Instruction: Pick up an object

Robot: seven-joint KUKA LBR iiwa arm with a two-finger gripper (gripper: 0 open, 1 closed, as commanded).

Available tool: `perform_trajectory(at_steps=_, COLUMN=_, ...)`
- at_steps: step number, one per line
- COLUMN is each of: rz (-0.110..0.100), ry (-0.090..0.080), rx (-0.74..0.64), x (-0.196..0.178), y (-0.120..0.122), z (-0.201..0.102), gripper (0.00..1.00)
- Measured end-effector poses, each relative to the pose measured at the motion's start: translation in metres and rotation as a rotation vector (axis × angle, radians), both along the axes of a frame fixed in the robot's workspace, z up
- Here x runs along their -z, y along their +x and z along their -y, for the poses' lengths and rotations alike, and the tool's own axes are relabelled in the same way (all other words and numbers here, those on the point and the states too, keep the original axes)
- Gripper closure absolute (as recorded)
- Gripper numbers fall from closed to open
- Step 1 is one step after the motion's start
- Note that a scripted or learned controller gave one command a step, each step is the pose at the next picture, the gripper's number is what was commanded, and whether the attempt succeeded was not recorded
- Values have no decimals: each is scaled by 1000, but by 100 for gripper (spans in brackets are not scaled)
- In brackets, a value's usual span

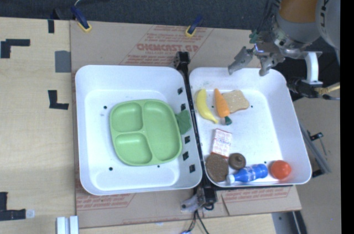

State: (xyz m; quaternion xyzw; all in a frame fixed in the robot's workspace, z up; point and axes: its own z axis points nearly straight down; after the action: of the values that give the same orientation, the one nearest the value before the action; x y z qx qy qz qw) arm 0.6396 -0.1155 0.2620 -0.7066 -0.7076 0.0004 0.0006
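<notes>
Gripper (251,63) hangs at upper right of the frame, above the far rim of the right bin (293,117), with its two fingers spread wide apart and nothing between them. No object is picked yet. Candidates all lie in the right bin: banana (206,107), carrot (222,104) and bread slice (237,100) in the upper part; a small pink-and-white packet (222,142) in the middle; brown cookie (217,166), chocolate donut (237,160), blue bottle (247,173) and orange-red ball (280,169) along the lower edge. Left bin (88,117) carries a green divided plate (146,131).

Risks, in my judgement:
- Carrot touches the bread and lies just beside the banana, so fingers coming down here can catch 2 things or push one away.
- Items at the lower edge sit close to the bin wall and to each other; a finger may hit the wall, or the ball and bottle may roll off.
- Packet, bread and cookie are flat, so fingers may close above them w/o any grip.
- Gripper is now over the rim, so a straight descent may strike the rim itself.

Writing: cardboard sheet (160,47) under the bins shows "CHEMCAST" in red letters, upper centre of the frame; the smaller print near it is not readable. Print on the packet is too small to read.
</notes>
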Motion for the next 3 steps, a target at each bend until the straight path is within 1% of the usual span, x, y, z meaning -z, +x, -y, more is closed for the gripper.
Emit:
perform_trajectory(at_steps=1, rz=-2, ry=0, rx=0, x=79, y=-16, z=-45, gripper=0)
perform_trajectory(at_steps=2, rz=7, ry=-2, rx=0, x=170, y=-19, z=-17, gripper=0)
perform_trajectory(at_steps=3, rz=9, ry=-3, rx=0, x=158, y=-18, z=-17, gripper=100)
